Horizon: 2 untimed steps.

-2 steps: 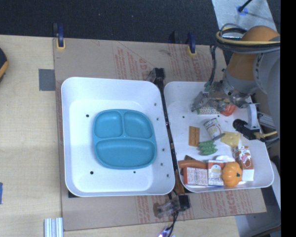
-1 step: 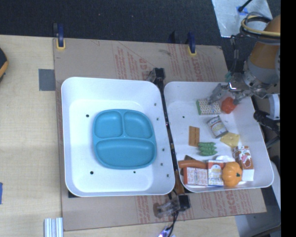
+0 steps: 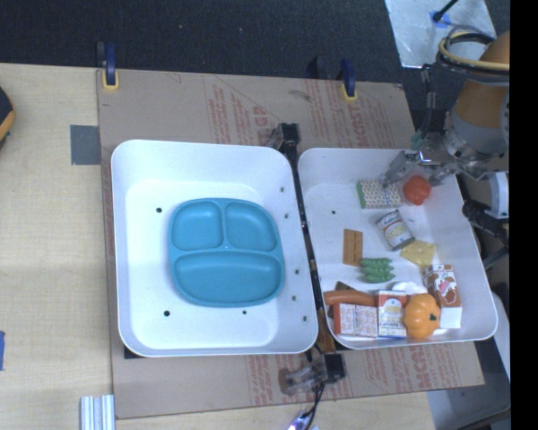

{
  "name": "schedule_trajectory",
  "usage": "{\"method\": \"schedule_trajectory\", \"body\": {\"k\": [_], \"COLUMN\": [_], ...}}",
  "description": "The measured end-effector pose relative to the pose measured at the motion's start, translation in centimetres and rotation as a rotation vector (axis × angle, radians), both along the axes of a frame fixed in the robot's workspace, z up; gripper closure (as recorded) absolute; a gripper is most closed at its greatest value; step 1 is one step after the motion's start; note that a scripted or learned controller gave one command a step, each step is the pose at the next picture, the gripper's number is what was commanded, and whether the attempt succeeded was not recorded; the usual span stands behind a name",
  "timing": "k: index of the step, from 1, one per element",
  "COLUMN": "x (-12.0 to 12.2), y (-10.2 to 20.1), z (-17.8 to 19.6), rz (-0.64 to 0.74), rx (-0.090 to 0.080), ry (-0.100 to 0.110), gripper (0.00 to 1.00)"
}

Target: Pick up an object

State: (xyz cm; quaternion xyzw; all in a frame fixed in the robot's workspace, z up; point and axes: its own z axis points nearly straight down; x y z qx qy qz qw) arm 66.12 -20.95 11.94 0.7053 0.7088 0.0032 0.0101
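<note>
My gripper (image 3: 419,172) hangs over the far side of the right bin (image 3: 323,240) on the grey arm (image 3: 475,115). Its fingers (image 3: 396,170) are spread open. A small red ball (image 3: 417,190) lies right at the fingertips, in the gap between them, and I cannot tell whether they touch it. A speckled packet (image 3: 374,193) lies just left of it. Nearer the front are a small can (image 3: 395,229), a brown block (image 3: 352,246), a green pod (image 3: 377,269), a yellow wedge (image 3: 419,253) and an orange fruit (image 3: 421,316).
The left bin (image 3: 134,240) holds a blue divided plate (image 3: 226,251). Small food boxes (image 3: 368,318) and a red-and-white carton (image 3: 442,287) crowd the right bin's front edge. Clamps (image 3: 288,136) sit between the bins. Cables hang at the right.
</note>
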Motion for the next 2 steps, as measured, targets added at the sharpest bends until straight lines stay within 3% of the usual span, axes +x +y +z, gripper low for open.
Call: {"method": "schedule_trajectory", "body": {"k": [1, 2], "x": [0.06, -0.42], "y": [-0.08, -0.27], "z": [-0.24, 0.71], "rz": [0.001, -0.002], "rx": [-0.001, 0.007], "ry": [-0.002, 0.018], "gripper": [0.0, 0.0]}}
